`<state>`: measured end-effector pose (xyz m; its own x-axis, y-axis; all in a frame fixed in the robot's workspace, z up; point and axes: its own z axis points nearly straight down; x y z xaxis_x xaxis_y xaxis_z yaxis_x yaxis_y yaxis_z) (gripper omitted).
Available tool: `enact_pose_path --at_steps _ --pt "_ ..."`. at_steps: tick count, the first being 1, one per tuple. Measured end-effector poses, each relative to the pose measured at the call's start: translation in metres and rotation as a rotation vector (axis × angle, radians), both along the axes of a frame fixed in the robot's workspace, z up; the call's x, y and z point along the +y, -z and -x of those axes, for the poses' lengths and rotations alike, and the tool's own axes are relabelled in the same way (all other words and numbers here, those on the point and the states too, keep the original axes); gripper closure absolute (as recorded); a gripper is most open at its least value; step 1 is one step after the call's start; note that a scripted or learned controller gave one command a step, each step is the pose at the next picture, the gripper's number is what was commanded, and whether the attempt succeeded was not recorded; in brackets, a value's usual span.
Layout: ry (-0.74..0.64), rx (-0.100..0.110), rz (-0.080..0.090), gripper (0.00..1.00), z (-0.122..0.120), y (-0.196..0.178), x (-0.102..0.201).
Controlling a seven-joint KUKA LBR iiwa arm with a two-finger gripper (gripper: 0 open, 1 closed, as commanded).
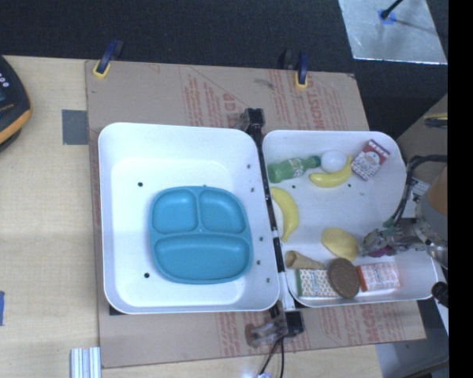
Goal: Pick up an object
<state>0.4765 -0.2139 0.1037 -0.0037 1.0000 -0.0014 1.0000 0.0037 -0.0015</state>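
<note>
A light wooden table (39,211) carried a brown cardboard sheet (221,93) fastened by clamps (301,69). Beyond lay dark carpeted floor (181,14) with a pale grey panel (390,18).

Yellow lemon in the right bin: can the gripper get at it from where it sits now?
Probably yes. The gripper sits just right of the yellow lemon, with bare bin floor above them. The brown disc and carton crowd its lower side.
</note>
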Motion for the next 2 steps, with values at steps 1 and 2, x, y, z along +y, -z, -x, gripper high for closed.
enact_pose_path --at_steps 1,2 --pt "-0.008 -0.006 -0.001 1.0 -0.054 0.01 0.059" --pt "-0.007 -0.006 -0.001 1.0 -0.119 0.01 0.107"
